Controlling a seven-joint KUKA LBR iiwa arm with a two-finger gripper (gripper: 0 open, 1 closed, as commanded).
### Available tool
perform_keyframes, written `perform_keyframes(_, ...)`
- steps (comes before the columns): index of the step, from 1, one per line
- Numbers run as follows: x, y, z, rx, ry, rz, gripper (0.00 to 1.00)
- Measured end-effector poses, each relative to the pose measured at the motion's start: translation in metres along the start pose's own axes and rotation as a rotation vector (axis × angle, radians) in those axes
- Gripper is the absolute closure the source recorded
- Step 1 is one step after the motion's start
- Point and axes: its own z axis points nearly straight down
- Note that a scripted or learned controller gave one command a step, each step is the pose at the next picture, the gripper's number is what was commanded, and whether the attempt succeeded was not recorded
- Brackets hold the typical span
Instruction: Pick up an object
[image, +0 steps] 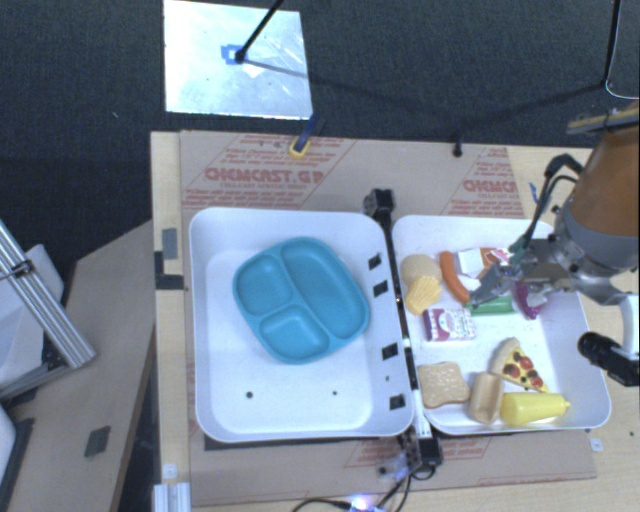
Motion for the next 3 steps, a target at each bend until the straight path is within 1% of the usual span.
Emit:
perform_keyframes(1, 0.000, 0.002, -0.005, -0.011, -0.001, -0.002, 0.00)
perform_keyframes(2, 0.001, -0.001, 0.037, -0.008, 0.000, -0.001, 0.00)
perform_keyframes(3, -0.004, 0.004, 0.096, -0.005, 0.000, 0.000, 0.00)
